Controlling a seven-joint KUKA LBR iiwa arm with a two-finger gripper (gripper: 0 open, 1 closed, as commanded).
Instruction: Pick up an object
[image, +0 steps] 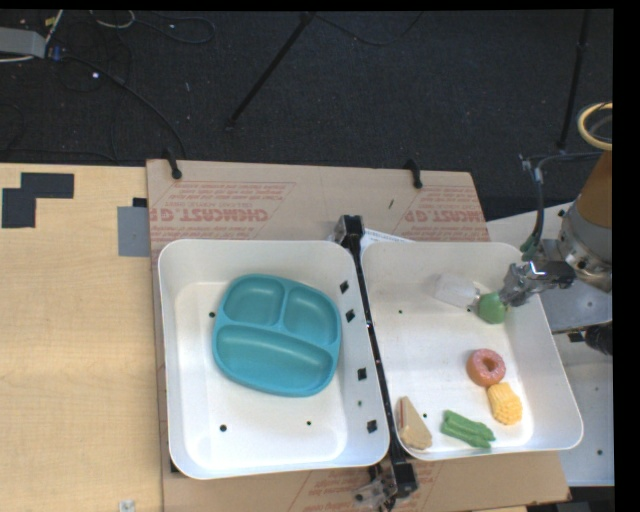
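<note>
Gripper (512, 285) and wrist were seen at the right rim of the right bin (560, 360), reaching in from the right, with the small green object (491, 308) lying just beside the tip. Whether the object was pinched or merely touched could not be told, and nothing could be made out of the opening.

The green object, rounded and apparently a toy fruit or vegetable, was judged to be light, smooth and somewhat slippery, likely to roll if nudged. A hold across its widest part, from above, was judged the most secure. A pale, translucent item (457, 291) was lying just to its left, close enough to be disturbed.

Elsewhere in the right bin, a pink doughnut (486, 367), a yellow corn cob (505, 404), a green bean pod (467, 429) and a tan wedge (412, 424) were lying apart from one another. All were judged light and rigid.

A teal divided plate (277, 335) was resting in the left bin (185, 400).

Red lettering was printed, upside down, on the cardboard (230, 205) behind the bins; it was too blurred to be read with certainty.
</note>
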